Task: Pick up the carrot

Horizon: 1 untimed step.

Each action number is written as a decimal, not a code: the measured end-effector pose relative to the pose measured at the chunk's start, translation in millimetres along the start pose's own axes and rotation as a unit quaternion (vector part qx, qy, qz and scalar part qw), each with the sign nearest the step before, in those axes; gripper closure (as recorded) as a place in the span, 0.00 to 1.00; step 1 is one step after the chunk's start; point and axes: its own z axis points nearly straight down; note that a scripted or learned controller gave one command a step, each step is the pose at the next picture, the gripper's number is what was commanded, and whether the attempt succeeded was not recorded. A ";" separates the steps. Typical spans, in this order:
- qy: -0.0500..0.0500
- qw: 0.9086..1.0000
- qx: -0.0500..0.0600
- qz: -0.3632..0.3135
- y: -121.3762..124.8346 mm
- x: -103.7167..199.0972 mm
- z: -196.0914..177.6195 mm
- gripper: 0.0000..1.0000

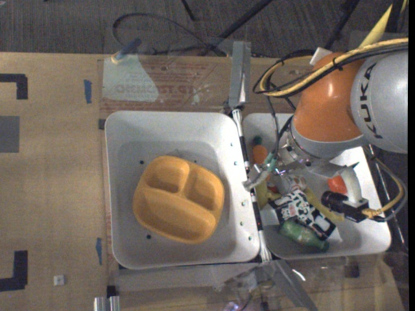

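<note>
Camera view puts the arm (343, 102) over the right bin (379, 238), above the carrot (260, 154) at its upper left, apparently for a pick. Its bulk hides the gripper, so I cannot tell its state.

The arm (363, 96) is showing a glossy grey shell at the frame's right, with black letters "KUKA" running down it. A rounded orange band is sitting beside that, toward the centre. Yellow and black cables are looping over the orange part, and another yellow cable is trailing at lower right.
</note>
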 end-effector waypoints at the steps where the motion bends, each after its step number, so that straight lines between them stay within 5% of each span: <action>1: -0.002 0.988 -0.003 -0.156 62.0 -10.5 -0.9 0.00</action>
